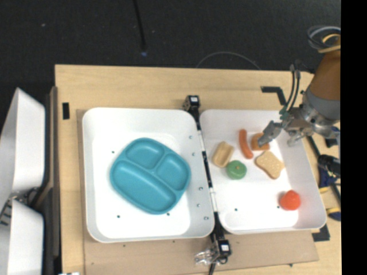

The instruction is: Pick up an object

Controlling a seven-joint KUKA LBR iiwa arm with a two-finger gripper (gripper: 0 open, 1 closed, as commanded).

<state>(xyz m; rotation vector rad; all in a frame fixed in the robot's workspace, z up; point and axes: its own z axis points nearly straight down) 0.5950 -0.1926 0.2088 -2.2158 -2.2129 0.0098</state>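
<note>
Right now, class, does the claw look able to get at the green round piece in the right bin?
Probably yes. The green piece lies open from above, though a tan roll sits close beside it. The claw hovers nearby over the sausage.

Even, diffuse overhead lighting renders the two white bins (143, 222) bright, near overexposure, while the floor beyond the wooden bench (126, 85) falls to near black. Shadows beside the teal tray (150, 175) are faint and soft (no hard edges). Overall focus is slightly soft, with coarse, low-resolution detail.
</note>
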